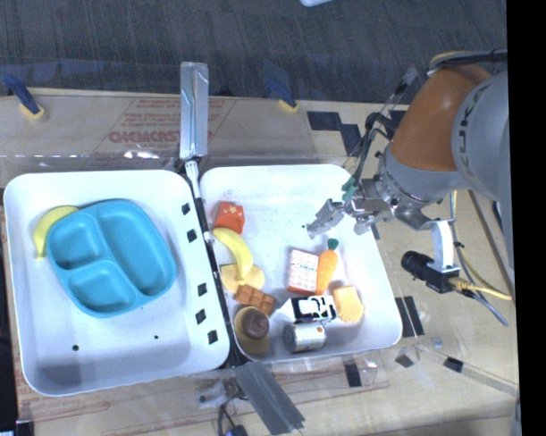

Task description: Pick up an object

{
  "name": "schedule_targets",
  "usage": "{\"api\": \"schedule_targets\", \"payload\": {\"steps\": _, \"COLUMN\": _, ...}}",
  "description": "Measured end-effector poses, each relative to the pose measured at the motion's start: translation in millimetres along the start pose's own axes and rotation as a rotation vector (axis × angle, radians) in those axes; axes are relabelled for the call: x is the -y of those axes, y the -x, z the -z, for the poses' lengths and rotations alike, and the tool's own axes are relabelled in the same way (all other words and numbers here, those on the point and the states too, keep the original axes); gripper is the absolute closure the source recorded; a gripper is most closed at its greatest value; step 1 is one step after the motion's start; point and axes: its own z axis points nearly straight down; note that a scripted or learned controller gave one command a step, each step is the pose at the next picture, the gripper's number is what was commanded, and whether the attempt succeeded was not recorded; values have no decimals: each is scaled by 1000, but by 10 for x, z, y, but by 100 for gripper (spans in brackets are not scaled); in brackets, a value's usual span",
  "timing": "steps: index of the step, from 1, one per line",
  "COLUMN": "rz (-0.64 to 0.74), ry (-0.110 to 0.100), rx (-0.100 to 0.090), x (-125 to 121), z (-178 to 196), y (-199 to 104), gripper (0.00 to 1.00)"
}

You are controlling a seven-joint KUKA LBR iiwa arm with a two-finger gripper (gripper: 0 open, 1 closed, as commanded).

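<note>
My gripper (pixel 341 223) hangs over the right part of the right bin (pixel 272 186), open, with nothing between its fingers. Just below it lies an orange carrot (pixel 327 268) with a green top, beside a pink box (pixel 302 271). Nearer the front are a yellow block (pixel 348 303), a small black and white item (pixel 313 307) and a silver can (pixel 304 336). Along the bin's left side sit a red-orange cube (pixel 229 216), a banana (pixel 237 250), a brown waffle-like piece (pixel 255 299) and a brown round cup (pixel 253 326).
The left bin (pixel 45 355) holds a blue divided plate (pixel 113 254) with a yellow banana-shaped piece (pixel 48 226) poking out behind it. A metal bar (pixel 194 108) stands at the back between the bins. The arm's orange band (pixel 435 118) rises at the right.
</note>
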Motion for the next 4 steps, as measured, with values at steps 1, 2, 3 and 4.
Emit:
{"api": "schedule_targets", "payload": {"steps": 1, "rz": 133, "ry": 14, "rx": 7, "x": 68, "z": -1226, "y": 232, "gripper": 0}}
{"api": "schedule_targets", "payload": {"steps": 2, "rz": 223, "ry": 13, "rx": 6, "x": -241, "z": 108, "y": 268, "gripper": 0}}
{"api": "schedule_targets", "payload": {"steps": 3, "rz": 295, "ry": 1, "rx": 0, "x": -720, "z": -361, "y": -7, "gripper": 0}}
{"api": "schedule_targets", "payload": {"steps": 4, "rz": 378, "ry": 8, "rx": 3, "x": -83, "z": -1210, "y": 225, "gripper": 0}}
